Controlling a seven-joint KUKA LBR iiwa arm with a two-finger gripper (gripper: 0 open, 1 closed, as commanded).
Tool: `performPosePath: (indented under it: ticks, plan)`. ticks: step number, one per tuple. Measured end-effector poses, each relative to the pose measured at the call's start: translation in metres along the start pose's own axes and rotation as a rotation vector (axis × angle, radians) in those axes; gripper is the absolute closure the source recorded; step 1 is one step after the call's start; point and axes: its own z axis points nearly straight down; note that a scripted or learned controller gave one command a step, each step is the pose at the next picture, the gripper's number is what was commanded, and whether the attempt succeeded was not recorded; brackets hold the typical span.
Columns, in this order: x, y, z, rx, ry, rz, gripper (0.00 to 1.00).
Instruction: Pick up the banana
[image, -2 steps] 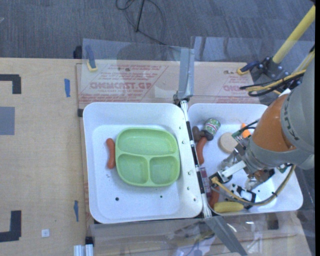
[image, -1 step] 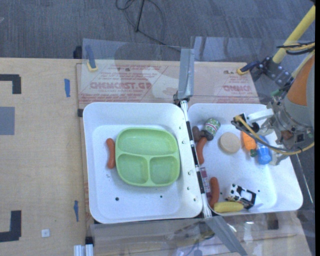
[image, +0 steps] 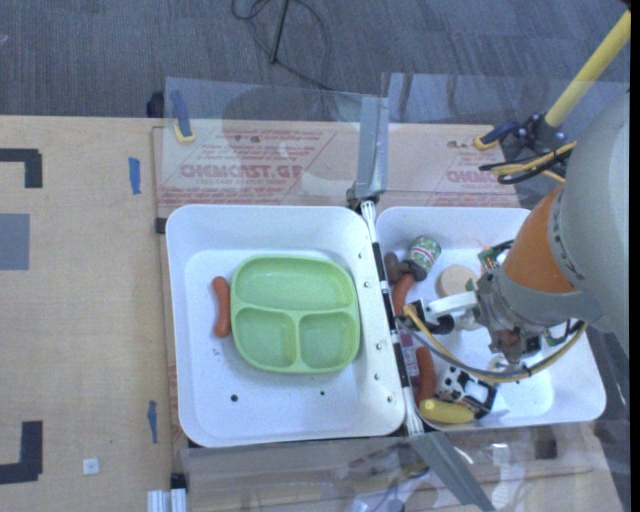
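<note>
The end effector (image: 505, 345) hangs low over the right bin (image: 580, 400), seen from the fixed camera above the worktop (image: 80, 300), and its grip state cannot be told from this angle, since the grey arm (image: 590, 240) and its orange band cover the working end. The banana (image: 447, 411) lies at the near left corner of that same bin, tucked against the wall and just beside a black-and-white patterned item (image: 462, 384); you can see nothing held. You should watch that corner: in my judgement a descent there could strike the bin wall or the divider between bins, or close on the patterned item instead of the fruit. A reddish sausage (image: 424, 368) lies just beside the banana along the divider, and a second one (image: 402, 294) sits further up, so a sideways nudge could push clutter onto the target. A small can (image: 423, 253) and a tan round piece (image: 458, 279) lie toward the far side, well clear of the banana. The yellow cable looping under the wrist could, I think, snag on objects as the arm moves. In the left bin (image: 200, 400), a green divided plate (image: 295, 312) and another sausage (image: 221, 305) lie apart from the action.
</note>
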Motion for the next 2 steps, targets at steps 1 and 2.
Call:
performPosePath:
  ticks: [1,2]
  plan:
    - [0.023,0.056,-0.121,-0.002,0.001,-0.133,0.0]
    - [-0.001,0.001,0.003,-0.002,0.007,-0.136,0.0]
